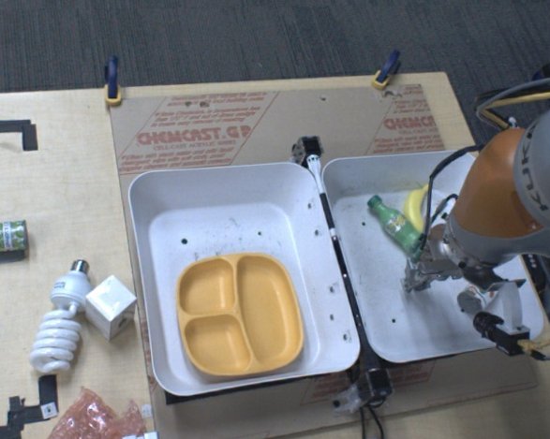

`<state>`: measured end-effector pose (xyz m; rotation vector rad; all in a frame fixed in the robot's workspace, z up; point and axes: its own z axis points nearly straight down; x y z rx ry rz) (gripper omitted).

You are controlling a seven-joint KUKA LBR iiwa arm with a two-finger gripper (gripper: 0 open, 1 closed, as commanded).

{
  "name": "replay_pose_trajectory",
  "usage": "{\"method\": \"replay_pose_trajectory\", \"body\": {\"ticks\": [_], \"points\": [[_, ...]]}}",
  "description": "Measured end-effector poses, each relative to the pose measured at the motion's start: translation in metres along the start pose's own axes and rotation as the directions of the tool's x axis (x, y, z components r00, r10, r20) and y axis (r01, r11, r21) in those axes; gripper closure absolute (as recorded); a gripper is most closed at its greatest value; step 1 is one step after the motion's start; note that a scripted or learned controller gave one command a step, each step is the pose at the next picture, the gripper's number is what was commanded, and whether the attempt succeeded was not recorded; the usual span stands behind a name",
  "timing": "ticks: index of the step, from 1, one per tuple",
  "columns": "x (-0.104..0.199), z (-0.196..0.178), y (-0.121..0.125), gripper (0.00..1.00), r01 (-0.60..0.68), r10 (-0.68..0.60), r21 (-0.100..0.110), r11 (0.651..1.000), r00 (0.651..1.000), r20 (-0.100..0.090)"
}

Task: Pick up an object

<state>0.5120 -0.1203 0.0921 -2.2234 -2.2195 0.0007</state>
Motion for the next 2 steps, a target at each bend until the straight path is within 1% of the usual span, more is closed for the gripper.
{"method": "replay_pose_trajectory", "body": {"ticks": [1,2], "points": [[0.0270,0.0000,-0.0346,0.00,0.000,0.000,0.000,1.000,1.000,0.000],[0.0263,-0.0100,-0.0330,1.00,-0.002,0.002,-0.003,1.000,1.000,0.001]]}}
